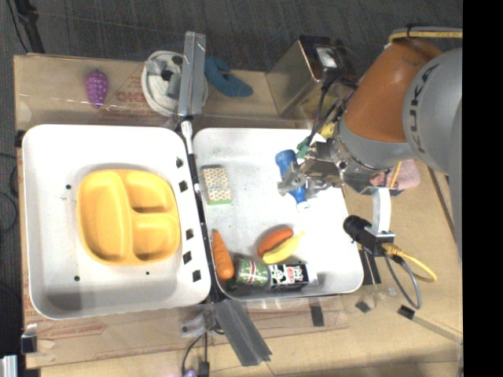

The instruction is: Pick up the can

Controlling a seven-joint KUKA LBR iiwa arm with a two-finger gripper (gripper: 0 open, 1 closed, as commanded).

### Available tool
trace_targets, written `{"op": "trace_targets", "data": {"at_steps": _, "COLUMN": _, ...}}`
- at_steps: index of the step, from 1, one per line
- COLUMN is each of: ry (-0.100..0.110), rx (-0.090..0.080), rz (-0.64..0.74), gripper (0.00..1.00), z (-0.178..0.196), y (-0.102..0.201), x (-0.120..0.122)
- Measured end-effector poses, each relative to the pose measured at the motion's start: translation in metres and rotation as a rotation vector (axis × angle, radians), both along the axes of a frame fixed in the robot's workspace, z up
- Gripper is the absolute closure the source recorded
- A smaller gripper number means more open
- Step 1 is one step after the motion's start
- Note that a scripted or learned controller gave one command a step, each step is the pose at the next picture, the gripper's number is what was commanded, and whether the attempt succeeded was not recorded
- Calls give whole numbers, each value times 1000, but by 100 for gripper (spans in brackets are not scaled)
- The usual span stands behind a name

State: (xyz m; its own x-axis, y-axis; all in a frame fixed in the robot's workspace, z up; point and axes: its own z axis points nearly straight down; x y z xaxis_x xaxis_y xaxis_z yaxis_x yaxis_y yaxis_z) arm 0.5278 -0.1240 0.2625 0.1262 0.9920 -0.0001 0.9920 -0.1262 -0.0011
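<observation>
can [271,274] lying in right bin [244,144], one carrot [222,256], hand [299,181] grip state unclear

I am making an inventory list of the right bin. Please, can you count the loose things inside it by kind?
Can: 1, lying on its side at the near wall
Carrot: 1
Banana: 1
Orange-red sausage-shaped item: 1
Patterned sponge-like block: 1
Total: 5
The blue thing by the gripper is not counted; I cannot tell if it is loose.
</observation>
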Motion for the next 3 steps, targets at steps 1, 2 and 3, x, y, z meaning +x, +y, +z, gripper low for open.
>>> {"op": "trace_targets", "data": {"at_steps": 1, "ry": 8, "rx": 0, "rz": -308, "gripper": 100, "z": -73, "y": 83, "x": 17}}
{"op": "trace_targets", "data": {"at_steps": 2, "ry": 8, "rx": 1, "rz": -308, "gripper": 0, "z": -73, "y": 83, "x": 17}}
{"op": "trace_targets", "data": {"at_steps": 3, "ry": 4, "rx": 0, "rz": -304, "gripper": 0, "z": -72, "y": 64, "x": -52}}
